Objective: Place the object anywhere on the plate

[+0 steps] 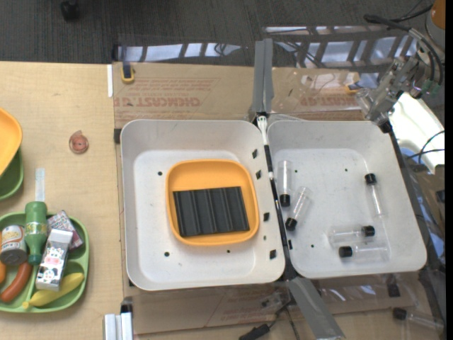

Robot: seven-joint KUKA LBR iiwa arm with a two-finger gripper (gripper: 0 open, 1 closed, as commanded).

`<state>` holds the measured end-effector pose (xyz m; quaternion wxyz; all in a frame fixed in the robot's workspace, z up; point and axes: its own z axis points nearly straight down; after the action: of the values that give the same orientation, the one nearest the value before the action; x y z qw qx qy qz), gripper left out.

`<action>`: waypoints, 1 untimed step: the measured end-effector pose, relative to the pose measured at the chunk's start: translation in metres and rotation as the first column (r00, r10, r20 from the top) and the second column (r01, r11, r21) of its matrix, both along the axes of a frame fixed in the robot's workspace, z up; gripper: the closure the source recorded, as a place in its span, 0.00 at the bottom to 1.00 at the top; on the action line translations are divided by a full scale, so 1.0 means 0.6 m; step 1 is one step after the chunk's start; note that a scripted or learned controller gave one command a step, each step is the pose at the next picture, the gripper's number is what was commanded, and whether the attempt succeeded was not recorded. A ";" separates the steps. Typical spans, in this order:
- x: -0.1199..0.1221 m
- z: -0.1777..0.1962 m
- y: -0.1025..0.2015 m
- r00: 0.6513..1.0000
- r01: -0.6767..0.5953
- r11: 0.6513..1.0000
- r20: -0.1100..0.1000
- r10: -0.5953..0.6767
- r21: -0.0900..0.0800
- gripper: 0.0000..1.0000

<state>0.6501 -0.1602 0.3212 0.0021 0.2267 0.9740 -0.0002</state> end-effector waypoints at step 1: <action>-0.009 0.022 -0.084 0.944 -0.330 0.944 0.001 0.330 -0.001 1.00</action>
<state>0.6444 -0.2109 0.3344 0.0028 0.0604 0.9982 0.0000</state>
